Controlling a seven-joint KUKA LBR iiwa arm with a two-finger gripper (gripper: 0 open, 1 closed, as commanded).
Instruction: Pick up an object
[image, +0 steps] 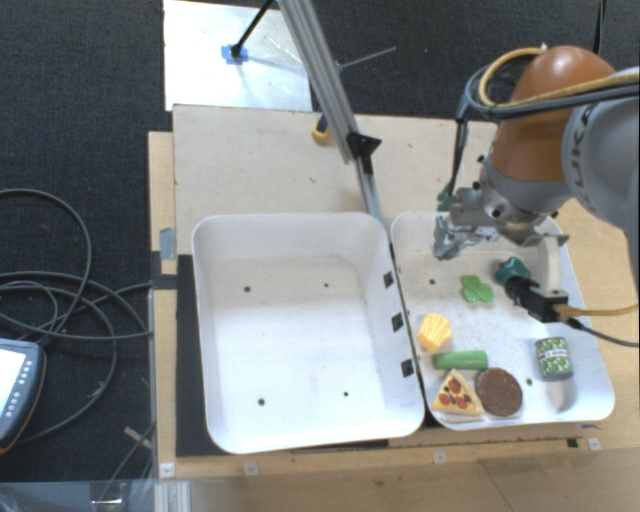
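While the small green leaf-shaped toy (477, 290) lies on the floor of the right-hand shallow white bin (590, 400), the metal two-finger gripper (447, 243) hangs just up-left of it with nothing between its tips; spread or pressed together cannot be told. Nearer the front lie a yellow shell-shaped piece (435, 330), green cylinder (460, 359), pizza-slice toy (457, 394), brown round disc (498, 392) and small green can (552, 358).

Black cables (50, 290) beside bench (250, 160)

Arm (590, 150) grey, rounded casing; orange band (545, 110) above wrist; yellow-black cable looped on top; metallic gripper (447, 240).
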